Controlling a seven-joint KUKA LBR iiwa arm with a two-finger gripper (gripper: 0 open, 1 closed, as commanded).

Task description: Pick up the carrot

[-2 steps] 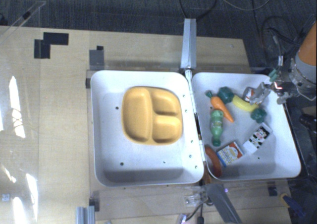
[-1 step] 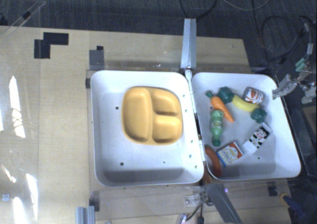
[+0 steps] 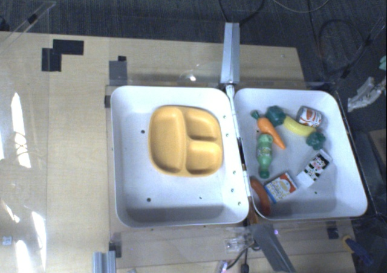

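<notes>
"Camera view, from the left: what do we have before we go for the carrot?"

"We have the left bin holding a yellow divided tray, which is no concern of ours. Our work is in the right bin."

"And where does the carrot lie?"

"The carrot lies in the upper left part of that bin, near the inner wall. It is on a slant, with its green top up-left and its point down-right. A green bottle lies just below it, very near or touching. A dark green vegetable sits just beside its upper end, and a banana is near on the right."

"How does the gripper stand?"

"We cannot tell whether it is wide or narrow. We judge the grasp not yet begun."

"So how do we do it well?"

"We come down over the thick orange middle and close across the carrot's width, not along its slant. We keep one side clear of the bottle and the other clear of the banana. Farther right, the can and the cow-print carton stand well apart and should not trouble us."
</notes>
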